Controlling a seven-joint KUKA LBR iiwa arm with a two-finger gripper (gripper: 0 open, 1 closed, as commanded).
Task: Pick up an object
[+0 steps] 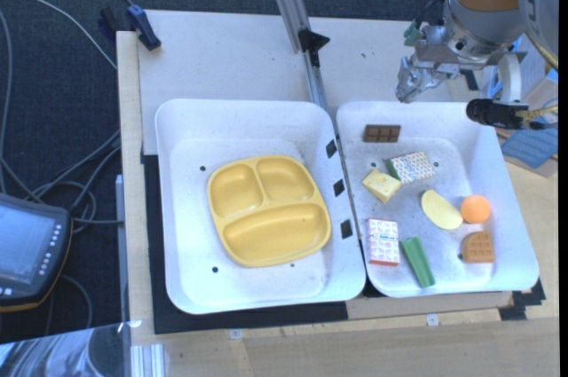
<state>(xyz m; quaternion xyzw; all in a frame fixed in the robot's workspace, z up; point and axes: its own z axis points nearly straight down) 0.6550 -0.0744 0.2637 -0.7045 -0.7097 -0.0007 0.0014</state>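
Green block point(417, 263) low in right bin point(497, 167), just right of red-and-white carton point(383, 241), long axis tilted up-left. Gripper point(414, 86) above bin's far rim, holding nothing; finger spacing unclear.

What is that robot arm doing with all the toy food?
The robot arm's gripper hangs above the far edge of the right bin, holding nothing. Toy food lies in that bin, such as an orange ball and a green stick. The left bin holds a yellow divided plate.
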